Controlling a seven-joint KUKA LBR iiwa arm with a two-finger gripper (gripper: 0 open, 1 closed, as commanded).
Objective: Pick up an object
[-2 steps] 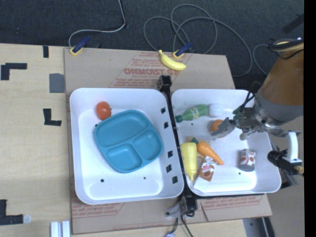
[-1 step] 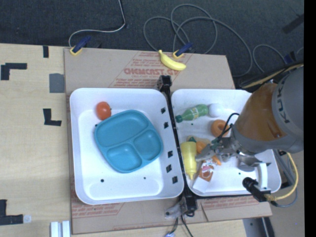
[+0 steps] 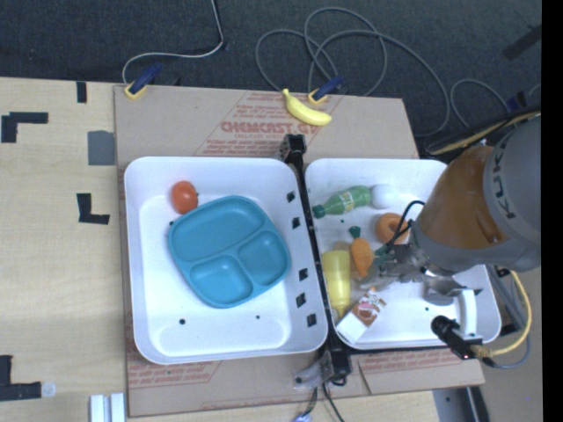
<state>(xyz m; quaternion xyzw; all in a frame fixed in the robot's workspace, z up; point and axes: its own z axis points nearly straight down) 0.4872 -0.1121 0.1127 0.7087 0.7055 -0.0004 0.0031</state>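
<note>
The right bin [image 3: 413, 332] holds a green bottle [image 3: 345, 201], a yellow block-like item [image 3: 337, 279], an orange carrot-shaped piece [image 3: 361, 257], a round orange fruit [image 3: 389, 227] and a small white and red packet [image 3: 362, 313]. My gripper [image 3: 380, 265] hangs low in this bin, just right of the carrot piece and under the grey arm [image 3: 479, 209]. A blue sectioned plate [image 3: 230, 250] and a small red-orange ball [image 3: 184, 196] lie in the left bin [image 3: 149, 323].
A toy banana [image 3: 305, 109] lies on the cardboard behind the bins. Cables loop over the dark floor at the back. A black divider clamp [image 3: 303, 236] runs between the two bins. The arm's bulk covers the right bin's far right side.
</note>
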